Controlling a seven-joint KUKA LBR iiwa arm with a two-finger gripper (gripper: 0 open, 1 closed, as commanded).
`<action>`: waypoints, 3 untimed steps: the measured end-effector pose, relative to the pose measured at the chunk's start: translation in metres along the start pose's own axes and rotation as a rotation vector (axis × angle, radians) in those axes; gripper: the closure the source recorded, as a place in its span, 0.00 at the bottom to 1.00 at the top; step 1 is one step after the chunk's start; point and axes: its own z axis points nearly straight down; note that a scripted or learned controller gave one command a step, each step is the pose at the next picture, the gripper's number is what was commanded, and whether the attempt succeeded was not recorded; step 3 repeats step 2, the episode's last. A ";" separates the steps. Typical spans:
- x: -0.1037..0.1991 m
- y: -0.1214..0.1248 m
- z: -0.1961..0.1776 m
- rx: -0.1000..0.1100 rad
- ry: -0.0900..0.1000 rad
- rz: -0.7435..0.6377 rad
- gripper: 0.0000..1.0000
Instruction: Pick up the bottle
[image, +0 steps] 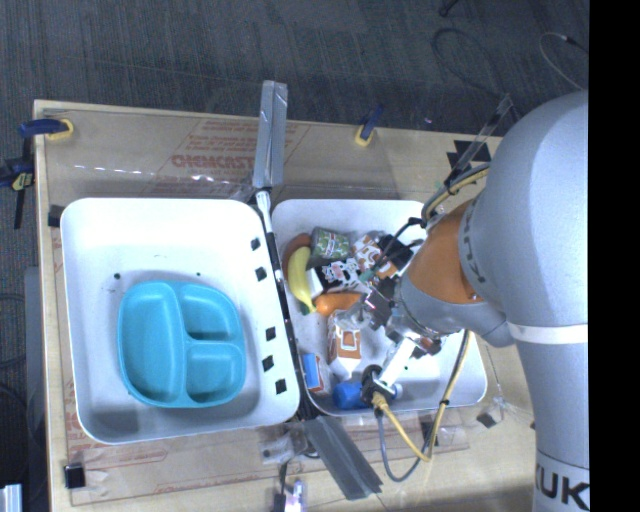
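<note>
Located in shallow white right bin (462, 388): 1 probable bottle (347, 340), white plastic with orange label, touching orange carrot (335, 300), near yellow banana (297, 275). Gripper (380, 300) low, just beside bottle; opening cannot be told. Recommend centring above bottle, clearing neighbours, closing across narrow body.

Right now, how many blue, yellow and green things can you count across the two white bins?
Blue: 3, divided plastic plate, small flat box, rounded lump
Yellow: 1, curved banana
Green: 1, dark printed packet
Total: 5
</note>
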 end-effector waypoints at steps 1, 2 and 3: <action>0.014 -0.010 -0.112 0.029 -0.012 0.064 0.00; 0.034 -0.050 -0.065 0.031 -0.018 0.379 0.00; 0.034 -0.050 -0.065 0.031 -0.018 0.379 0.00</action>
